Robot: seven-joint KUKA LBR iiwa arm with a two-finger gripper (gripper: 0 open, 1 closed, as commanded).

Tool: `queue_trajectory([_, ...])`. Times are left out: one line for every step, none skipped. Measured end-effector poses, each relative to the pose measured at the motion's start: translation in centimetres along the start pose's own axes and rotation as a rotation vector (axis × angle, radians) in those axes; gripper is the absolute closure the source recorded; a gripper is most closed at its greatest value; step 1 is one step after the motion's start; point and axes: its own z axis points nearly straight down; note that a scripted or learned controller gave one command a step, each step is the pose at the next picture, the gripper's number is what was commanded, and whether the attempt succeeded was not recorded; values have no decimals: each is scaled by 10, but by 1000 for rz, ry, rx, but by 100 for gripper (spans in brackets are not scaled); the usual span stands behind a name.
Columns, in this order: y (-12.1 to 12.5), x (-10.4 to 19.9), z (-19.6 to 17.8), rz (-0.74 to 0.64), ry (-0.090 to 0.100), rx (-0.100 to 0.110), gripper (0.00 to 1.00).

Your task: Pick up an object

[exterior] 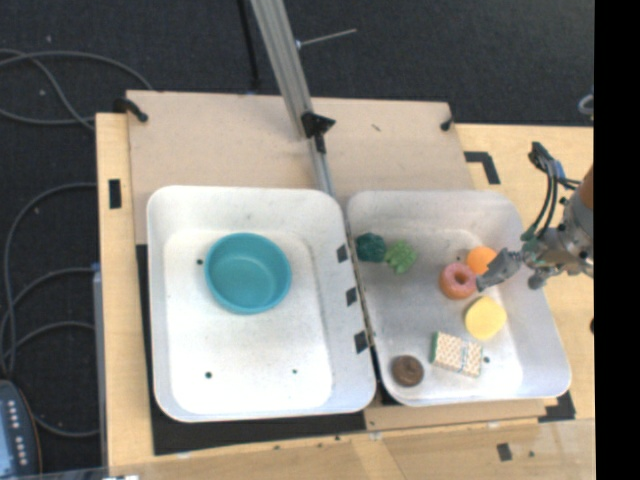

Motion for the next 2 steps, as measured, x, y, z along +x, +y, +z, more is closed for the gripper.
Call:
queue_trajectory([0,0,0,0,0,0,0])
queue_trajectory([-2,0,42,4,-2,4,0])
